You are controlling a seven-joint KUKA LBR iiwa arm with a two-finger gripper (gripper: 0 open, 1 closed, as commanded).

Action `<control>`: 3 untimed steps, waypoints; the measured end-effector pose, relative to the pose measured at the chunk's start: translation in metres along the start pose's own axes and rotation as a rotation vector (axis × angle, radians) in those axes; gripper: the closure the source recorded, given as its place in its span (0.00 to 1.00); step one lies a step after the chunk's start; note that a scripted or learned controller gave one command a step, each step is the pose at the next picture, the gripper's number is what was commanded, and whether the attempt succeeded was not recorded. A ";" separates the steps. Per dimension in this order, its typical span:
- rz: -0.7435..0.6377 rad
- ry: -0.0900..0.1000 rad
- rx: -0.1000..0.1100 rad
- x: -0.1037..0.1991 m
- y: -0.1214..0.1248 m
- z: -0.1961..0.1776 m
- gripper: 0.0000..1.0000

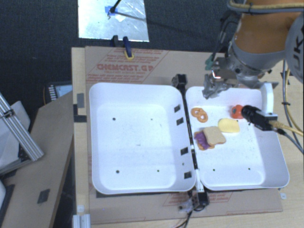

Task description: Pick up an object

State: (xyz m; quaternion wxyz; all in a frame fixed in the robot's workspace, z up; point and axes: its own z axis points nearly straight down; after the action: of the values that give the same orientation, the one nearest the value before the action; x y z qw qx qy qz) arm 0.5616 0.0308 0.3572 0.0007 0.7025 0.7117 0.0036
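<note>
The right bin [247,175] holds an orange pretzel [199,114], a pale yellow round piece [229,125], a tan bread slice [214,136] lying on a purple piece [202,140], and a small orange-red object [236,111] partly hidden by a black part of the arm. My gripper [214,87] hangs over the bin's back edge, above and behind the pretzel. Nothing is visible between its fingers.
The left bin [137,137] sits beside the right one, with a black divider strip [186,127] between them. A silvery sheet [113,13] lies at the back left. A black cylinder with cable [259,118] juts over the right bin's right side.
</note>
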 end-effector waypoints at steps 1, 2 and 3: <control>0.008 -0.003 0.003 0.001 -0.033 -0.024 1.00; 0.003 -0.001 0.000 0.056 -0.049 -0.065 1.00; 0.008 -0.002 -0.003 0.045 -0.074 -0.117 1.00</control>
State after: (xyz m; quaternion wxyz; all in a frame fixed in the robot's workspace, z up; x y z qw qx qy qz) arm 0.4864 0.0748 0.4744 0.0024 0.7054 0.7088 0.0041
